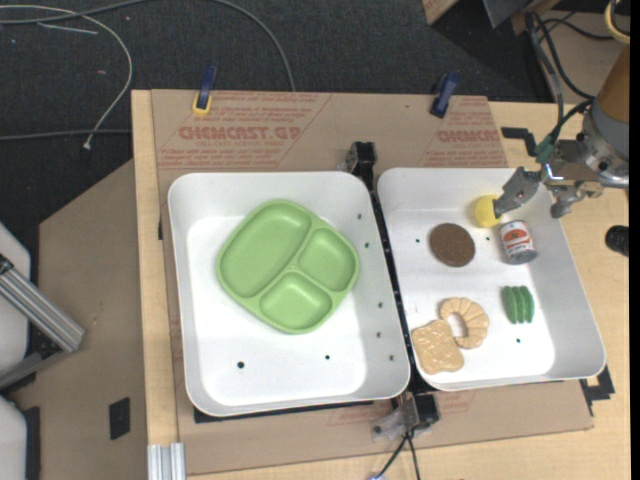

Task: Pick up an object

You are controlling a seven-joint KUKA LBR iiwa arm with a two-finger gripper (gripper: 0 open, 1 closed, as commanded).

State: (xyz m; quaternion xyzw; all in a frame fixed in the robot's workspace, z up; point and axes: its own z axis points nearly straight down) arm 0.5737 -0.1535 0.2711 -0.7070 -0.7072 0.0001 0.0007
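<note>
The end effector [541, 192], fingers spread and gripping nothing, is poised above the small can [516, 241], which lies at 7 o'clock, upright.

In the right shallow white bin [570, 298], the small yellow round object [484, 210], red-labelled can [516, 241] and brown flat disc [452, 245] crowd the far half. The ring-shaped pastry [465, 321] and tan cracker [437, 347] touch near the front; the green ridged piece [518, 304] lies apart, open floor around it.
</note>
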